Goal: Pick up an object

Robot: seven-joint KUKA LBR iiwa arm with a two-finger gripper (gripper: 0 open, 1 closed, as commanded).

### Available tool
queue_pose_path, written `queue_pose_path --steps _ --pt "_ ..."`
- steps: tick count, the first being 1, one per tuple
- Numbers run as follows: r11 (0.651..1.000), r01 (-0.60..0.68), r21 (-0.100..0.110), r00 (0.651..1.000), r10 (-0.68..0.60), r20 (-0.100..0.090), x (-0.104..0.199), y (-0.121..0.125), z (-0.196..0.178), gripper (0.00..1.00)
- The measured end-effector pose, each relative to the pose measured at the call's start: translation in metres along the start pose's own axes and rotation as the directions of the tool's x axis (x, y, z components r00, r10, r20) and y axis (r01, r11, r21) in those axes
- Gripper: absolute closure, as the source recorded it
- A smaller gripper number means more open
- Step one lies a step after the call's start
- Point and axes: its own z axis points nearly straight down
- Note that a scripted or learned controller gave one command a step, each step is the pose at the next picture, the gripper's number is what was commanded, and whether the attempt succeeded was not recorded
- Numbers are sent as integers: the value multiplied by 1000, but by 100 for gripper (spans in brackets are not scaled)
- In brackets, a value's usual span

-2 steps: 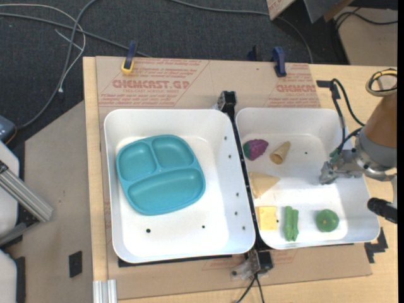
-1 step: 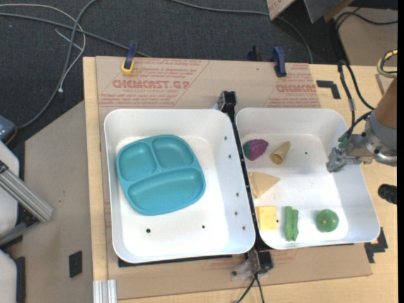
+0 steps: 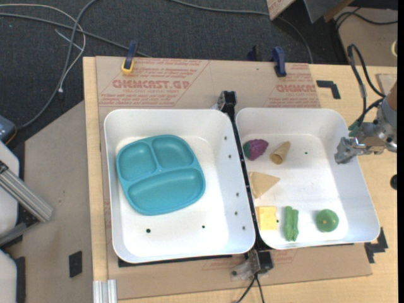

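Toys — purple grapes (image 3: 255,148), cone (image 3: 280,151), green pepper (image 3: 326,220) — lie scattered apart in the right bin (image 3: 353,188) for easy grasping, while the pincer (image 3: 348,149), spread unclear, hangs at its rim.

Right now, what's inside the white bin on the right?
The right bin holds a purple piece, a small cone, a tan wedge, a yellow block, a green stick and a round green piece. Nothing looks covered.

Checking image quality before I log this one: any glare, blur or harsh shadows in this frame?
Camera view: lighting is even and soft, shadows faint; the white bins look bright but keep their edges; the teal plate and small items are reasonably sharp; the end effector at the right bin's edge looks slightly soft.
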Motion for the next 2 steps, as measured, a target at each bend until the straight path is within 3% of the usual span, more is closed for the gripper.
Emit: queue_pose_path --steps 1,2 --pt "1000 -1 0 1000 1 1 0 2 -50 100" --pt "1000 3 7 1000 -3 -5 43 0 -50 100"
